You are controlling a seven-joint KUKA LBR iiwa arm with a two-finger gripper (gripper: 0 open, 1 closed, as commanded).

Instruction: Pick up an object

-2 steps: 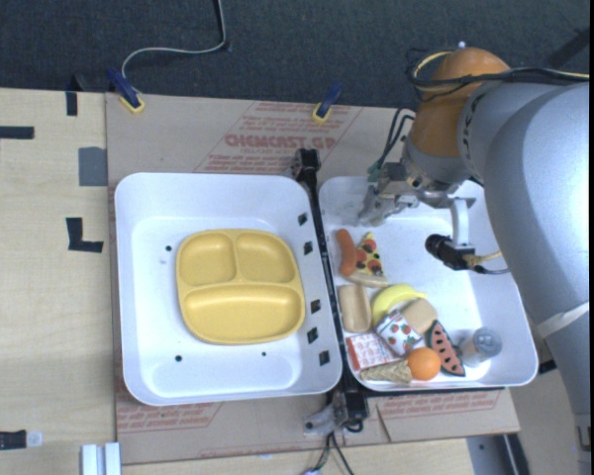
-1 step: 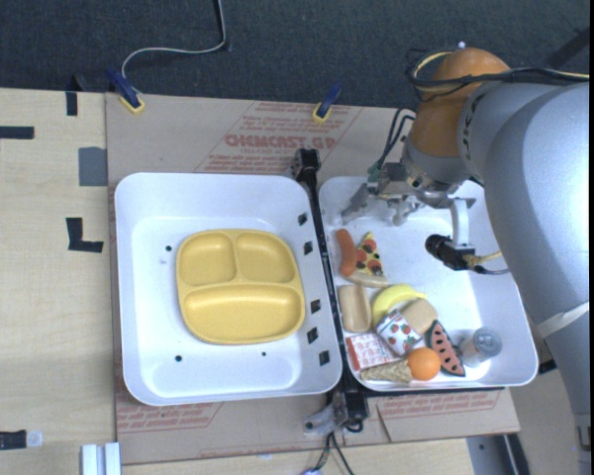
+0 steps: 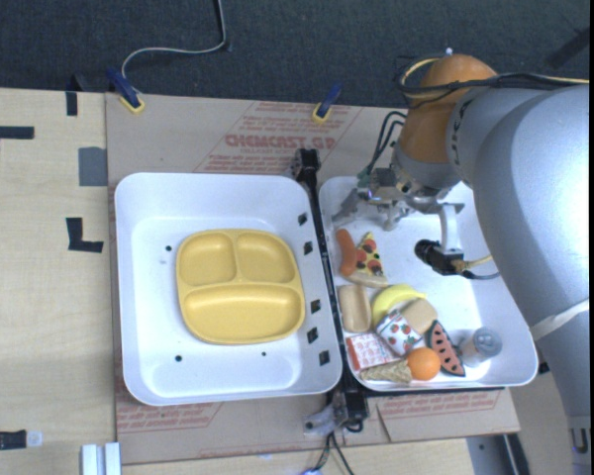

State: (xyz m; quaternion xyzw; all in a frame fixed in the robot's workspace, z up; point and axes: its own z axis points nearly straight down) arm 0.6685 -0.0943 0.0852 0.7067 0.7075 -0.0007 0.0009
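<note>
**Crowded right bin leaves little room for a clean pick**

The gripper (image 3: 381,198) hangs over the far end of the right bin (image 3: 495,255), just beyond the pizza slice (image 3: 360,255), which serves here as the landmark. Whether the jaws are open or closed cannot be told; nothing is visibly held between them.

The candidate objects lie nearer the camera than the pizza slice: a bread roll (image 3: 354,307) just below it, a banana (image 3: 396,298) beside that, then a strawberry carton (image 3: 400,332), a watermelon wedge (image 3: 444,346) and an orange (image 3: 425,364).

The risk, as a judgement, is the packing. These pieces touch or overlap, so a descent may nudge neighbours, pinch two things, or slip off a rounded surface. The pizza slice also lies close to the bin's wall, which could block one finger. The yellow tray (image 3: 242,287), in the left bin (image 3: 148,265) across the divider from the pizza slice, plays no part.
</note>
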